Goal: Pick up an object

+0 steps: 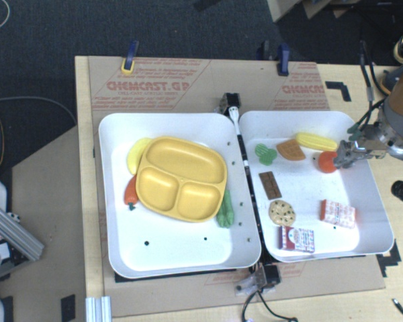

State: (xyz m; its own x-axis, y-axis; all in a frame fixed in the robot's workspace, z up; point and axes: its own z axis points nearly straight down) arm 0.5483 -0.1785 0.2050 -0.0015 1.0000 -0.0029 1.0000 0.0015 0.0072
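Item: small round red toy tomato (327, 162), lying in the right shallow white bin (379, 206) near its far right wall. My pincer (344, 154) sits touching it; grip state: cannot tell. Pick-up not yet shown done; lift remains.

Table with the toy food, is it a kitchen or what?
Probably a robot lab, not a kitchen: a robot arm reaches over two white bins of toy food, on a clamped board with loose cables.
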